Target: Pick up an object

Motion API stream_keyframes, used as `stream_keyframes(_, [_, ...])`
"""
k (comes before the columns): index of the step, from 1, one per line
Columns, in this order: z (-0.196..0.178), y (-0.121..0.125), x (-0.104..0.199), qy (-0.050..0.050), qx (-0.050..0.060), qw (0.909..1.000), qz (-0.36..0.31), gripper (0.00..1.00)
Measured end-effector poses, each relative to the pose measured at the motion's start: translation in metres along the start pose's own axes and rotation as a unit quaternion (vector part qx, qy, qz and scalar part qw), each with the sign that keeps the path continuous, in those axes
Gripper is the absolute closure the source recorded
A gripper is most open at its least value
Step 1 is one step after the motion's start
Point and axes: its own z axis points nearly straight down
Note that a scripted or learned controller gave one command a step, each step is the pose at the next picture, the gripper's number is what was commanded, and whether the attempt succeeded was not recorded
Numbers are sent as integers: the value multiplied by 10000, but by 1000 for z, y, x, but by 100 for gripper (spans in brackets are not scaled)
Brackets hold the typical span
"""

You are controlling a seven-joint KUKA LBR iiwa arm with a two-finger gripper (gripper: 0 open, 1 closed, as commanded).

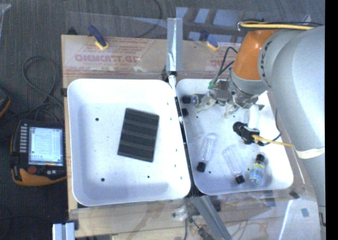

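Hovering over right bin (280,181) | fingers (221,102) – state unclear (blurred) | bottles (207,148) – lying flat

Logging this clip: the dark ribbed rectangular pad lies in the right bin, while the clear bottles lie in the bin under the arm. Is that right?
Not quite. The camera view shows the dark ribbed pad lying in the left bin, alone there. The clear bottles do lie in the right bin, under the arm.
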Motion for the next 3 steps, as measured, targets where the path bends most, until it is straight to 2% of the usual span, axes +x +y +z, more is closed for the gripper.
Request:
stream_keyframes(1, [-8, 0, 1, 1, 9, 10000, -9, 100])
stream_keyframes(2, [-8, -1, 1, 0, 10, 10000, -9, 0])
stream_keyframes(3, [-16, -1, 1, -2, 23, 10000, -7, 100])
